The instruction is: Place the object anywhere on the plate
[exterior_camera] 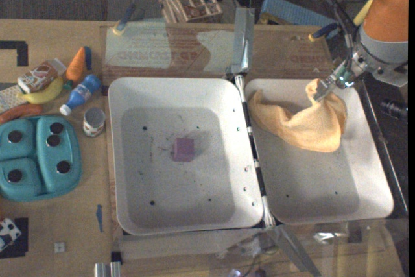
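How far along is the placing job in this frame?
Nothing looks finished. The gripper is at the top edge of the yellow cloth, which lies crumpled in the right bin; a corner looks lifted toward it. The small purple block sits in the left bin. Any placing remains.

- Cardboard sheet (194,48) behind the bins: large pale lettering, seen reversed through a clear cover, not legible.
- Small bottle (79,94) and snack wrapper (39,76): labels too small to read.
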`<state>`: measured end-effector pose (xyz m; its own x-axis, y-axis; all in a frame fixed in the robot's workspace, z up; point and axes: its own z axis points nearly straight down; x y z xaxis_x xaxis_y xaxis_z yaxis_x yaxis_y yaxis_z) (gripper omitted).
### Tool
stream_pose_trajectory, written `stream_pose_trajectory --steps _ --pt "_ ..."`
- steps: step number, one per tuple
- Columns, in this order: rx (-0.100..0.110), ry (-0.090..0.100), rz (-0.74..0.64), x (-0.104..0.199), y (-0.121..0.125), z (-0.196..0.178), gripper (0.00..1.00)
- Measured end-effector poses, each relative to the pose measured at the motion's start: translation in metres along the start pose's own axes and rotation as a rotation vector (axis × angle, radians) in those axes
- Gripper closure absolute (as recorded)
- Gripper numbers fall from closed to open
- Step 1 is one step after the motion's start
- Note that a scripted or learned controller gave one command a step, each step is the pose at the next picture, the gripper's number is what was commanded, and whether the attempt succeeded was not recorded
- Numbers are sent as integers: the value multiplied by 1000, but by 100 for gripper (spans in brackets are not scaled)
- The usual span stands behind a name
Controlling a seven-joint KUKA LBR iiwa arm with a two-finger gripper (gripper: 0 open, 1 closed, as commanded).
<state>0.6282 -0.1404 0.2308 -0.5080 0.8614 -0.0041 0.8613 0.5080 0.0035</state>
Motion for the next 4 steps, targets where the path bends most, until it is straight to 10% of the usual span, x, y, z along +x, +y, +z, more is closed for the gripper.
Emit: stream_pose_trajectory --steps 1,2,3,4 --pt "3 4 90 121 -23 45 100" --pt "0 2 141 201 29 45 100" --pt "-1 1 -223 175 -11 -82 100" --pt "2 4 -455 223 -40 -48 100"
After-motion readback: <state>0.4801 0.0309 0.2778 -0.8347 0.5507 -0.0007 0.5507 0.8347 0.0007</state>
